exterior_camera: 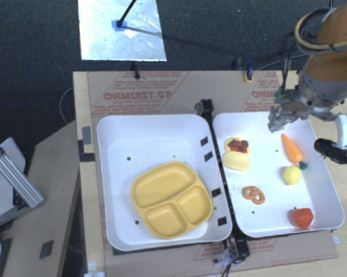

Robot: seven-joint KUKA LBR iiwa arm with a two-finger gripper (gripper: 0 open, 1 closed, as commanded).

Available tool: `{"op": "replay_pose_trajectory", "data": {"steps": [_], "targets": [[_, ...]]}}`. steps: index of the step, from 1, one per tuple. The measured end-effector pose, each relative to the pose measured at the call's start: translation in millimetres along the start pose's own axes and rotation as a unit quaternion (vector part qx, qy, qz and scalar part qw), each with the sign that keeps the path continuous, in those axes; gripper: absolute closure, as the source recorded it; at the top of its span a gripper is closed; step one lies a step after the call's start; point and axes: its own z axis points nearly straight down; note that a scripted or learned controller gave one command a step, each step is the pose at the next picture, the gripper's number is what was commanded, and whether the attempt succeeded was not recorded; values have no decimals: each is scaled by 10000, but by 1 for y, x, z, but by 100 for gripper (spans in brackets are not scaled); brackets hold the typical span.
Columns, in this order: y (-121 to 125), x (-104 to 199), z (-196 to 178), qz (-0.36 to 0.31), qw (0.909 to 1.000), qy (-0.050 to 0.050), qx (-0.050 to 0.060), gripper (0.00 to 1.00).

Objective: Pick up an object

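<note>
- The end effector (pixel 278 120) hangs over the far edge of the right bin (pixel 330 183), just left of the carrot (pixel 292 148); whether it is released or clenched I cannot tell.
- The carrot lies loose, apart from the lemon (pixel 292 174) (probably the easiest target).

Two white bins (pixel 161 127) are sitting side by side. One yellow tray (pixel 171 198), one pizza slice (pixel 237 153), one carrot (pixel 292 148), one lemon (pixel 292 174), one pretzel (pixel 253 194) and one tomato (pixel 302 217) are lying inside.
</note>
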Motion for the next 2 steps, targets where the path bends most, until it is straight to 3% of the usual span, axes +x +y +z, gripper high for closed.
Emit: {"op": "replay_pose_trajectory", "data": {"steps": [2], "targets": [[-20, 99, 9, -7, 10000, 5, 6, 100]]}}
